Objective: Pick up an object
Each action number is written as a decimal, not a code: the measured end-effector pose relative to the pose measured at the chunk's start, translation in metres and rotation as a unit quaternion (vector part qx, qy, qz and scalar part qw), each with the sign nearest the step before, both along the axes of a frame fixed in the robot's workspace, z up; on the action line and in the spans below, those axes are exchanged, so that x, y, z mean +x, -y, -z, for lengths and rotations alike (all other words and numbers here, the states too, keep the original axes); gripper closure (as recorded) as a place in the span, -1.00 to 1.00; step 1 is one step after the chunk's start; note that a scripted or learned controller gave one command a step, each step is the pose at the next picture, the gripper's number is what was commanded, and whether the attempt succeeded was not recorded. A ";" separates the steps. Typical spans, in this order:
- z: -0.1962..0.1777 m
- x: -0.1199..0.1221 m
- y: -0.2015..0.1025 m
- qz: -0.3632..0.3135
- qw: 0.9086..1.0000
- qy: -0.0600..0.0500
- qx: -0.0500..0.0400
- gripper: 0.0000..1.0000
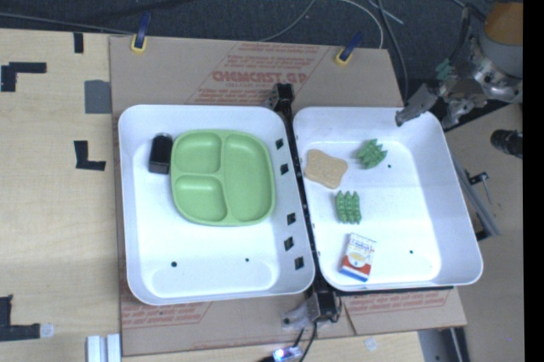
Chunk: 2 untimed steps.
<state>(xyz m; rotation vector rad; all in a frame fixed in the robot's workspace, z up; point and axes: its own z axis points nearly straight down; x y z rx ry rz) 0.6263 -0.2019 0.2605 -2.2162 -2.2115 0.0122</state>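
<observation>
Four candidates in right bin (442,207); toast (325,168) beside its left wall looks light, stiff, flat: pinch across edges. Gripper (414,111) over bin's far corner, carrying nothing, finger spread indiscernible.

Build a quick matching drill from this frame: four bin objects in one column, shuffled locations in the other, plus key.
Things:
1. green divided plate
2. black block
3. tan bread slice
4. red, white and blue carton

Places:
A. right bin, near its front edge
B. left bin, against the plate's left rim
C. right bin, by the divider between the bins
D. left bin, about its middle

Pairs: 1-D, 2-B, 3-C, 4-A
</observation>
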 end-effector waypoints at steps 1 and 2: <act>-0.008 0.002 0.000 -0.002 1.000 0.006 -0.001 -1.00; 0.037 -0.002 -0.005 -0.002 1.000 0.004 -0.001 -1.00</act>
